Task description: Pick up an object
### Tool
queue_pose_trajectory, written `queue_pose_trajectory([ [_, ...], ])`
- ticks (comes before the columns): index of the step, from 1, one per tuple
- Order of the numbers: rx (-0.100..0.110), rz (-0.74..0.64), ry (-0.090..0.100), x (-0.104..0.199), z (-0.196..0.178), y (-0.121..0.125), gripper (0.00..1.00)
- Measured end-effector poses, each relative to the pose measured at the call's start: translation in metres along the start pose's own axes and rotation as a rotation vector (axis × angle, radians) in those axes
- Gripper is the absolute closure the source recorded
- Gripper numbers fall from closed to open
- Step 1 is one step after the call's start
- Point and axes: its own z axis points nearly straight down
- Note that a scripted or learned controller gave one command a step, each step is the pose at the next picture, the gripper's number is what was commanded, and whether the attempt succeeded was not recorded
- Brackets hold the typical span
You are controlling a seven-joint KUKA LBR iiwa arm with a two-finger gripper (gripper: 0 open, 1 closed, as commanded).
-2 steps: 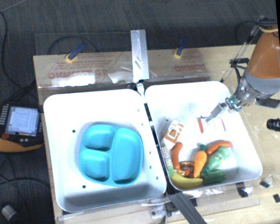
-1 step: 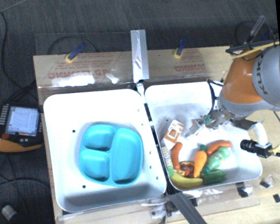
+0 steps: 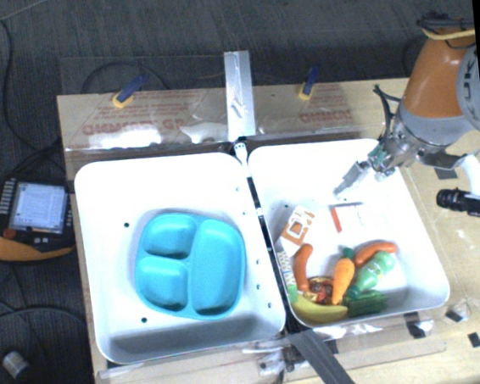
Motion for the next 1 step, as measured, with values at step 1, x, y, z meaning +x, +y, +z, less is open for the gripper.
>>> queue_pose_trajectory([
  [1,-0.008,-0.003,-0.006,0.0197,0.0858,-0.0083,0.00],
])
